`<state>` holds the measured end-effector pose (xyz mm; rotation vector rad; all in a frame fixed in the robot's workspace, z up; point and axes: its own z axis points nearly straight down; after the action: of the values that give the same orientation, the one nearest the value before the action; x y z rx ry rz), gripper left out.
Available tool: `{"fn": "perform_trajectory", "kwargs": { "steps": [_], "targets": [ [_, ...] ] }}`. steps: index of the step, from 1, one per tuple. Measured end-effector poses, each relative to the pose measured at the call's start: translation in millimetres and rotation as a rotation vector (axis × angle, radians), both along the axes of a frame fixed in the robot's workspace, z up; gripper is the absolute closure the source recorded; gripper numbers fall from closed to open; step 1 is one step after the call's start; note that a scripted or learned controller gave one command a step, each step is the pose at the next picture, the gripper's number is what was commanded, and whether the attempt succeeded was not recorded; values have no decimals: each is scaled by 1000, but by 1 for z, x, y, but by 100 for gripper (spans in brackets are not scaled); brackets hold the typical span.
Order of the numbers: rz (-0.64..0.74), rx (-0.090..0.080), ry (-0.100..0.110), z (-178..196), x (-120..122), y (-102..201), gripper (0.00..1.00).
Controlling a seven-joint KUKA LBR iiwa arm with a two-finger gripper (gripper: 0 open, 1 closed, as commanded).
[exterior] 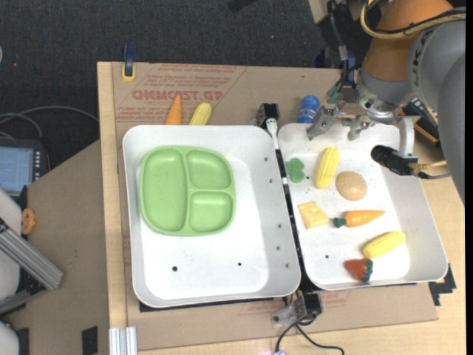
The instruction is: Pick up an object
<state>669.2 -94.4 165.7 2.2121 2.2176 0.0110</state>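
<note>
The right bin (421,220) holds several toy foods: a corn cob (327,167), a small green piece (295,170), a tan round piece (352,186), a cheese wedge (312,215), a carrot (362,217), a yellow piece (383,243) and a red piece (359,269). My gripper (336,129) hangs over the bin's far edge, just beyond the corn cob. It is open, with its fingers spread and nothing between them.
The left bin (251,242) carries a green divided plate (187,190). Behind the bins on the bench lie an orange carrot (173,112), a yellow piece (200,113) and a blue item (309,109). A black part (392,159) sticks out over the right bin's far right.
</note>
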Motion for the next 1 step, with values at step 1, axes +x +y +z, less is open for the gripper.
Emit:
{"fn": "perform_trajectory", "kwargs": {
  "steps": [1],
  "targets": [
    [-5, 3, 21, -75, -38, -17, 0]
  ]
}}
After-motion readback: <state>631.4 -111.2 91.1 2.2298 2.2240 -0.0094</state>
